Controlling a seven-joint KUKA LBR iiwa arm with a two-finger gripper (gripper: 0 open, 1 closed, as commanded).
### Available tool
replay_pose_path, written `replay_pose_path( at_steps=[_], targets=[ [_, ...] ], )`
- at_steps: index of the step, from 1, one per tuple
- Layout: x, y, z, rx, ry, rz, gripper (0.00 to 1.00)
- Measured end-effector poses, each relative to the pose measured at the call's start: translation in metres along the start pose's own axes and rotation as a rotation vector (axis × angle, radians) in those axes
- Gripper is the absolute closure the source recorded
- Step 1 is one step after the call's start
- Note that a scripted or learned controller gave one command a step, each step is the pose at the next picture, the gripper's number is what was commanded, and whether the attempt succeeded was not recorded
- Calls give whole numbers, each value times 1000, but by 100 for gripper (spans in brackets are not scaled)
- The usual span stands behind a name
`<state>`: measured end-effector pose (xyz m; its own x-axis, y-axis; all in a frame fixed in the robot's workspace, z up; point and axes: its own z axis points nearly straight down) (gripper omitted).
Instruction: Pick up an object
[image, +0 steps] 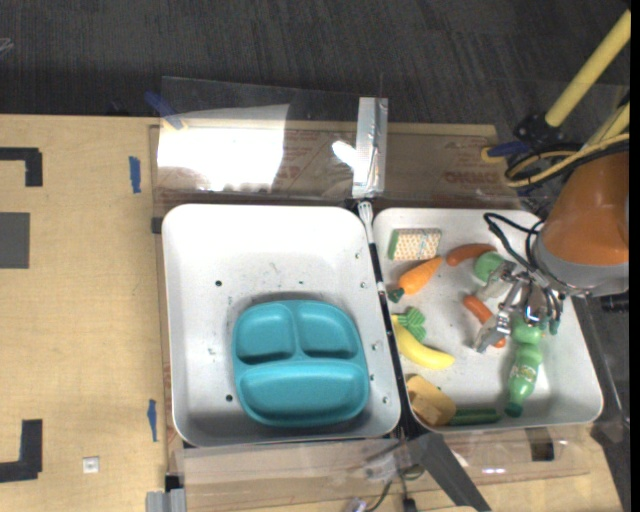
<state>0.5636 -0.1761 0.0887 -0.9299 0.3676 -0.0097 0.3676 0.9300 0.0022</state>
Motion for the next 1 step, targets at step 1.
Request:
replay_pose_path(
  at_steps=[1],
  targets=[
    [1,18,0,1,-1,66,0]
  ],
)
